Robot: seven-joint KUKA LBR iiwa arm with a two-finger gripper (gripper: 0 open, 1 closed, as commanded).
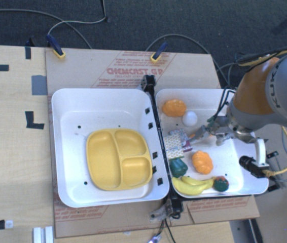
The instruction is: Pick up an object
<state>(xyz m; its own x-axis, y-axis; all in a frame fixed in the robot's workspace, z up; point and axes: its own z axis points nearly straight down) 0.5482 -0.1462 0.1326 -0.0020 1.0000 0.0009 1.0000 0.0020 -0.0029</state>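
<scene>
I had the gripper (pixel 203 134) low in the right bin (pixel 245 184), fingers too blurred to judge, with the small orange fruit (pixel 202 162) lying just toward the bin's near edge from it.

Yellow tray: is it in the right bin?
No, the yellow tray lies in the left bin; the right bin holds the banana and other small items.
</scene>
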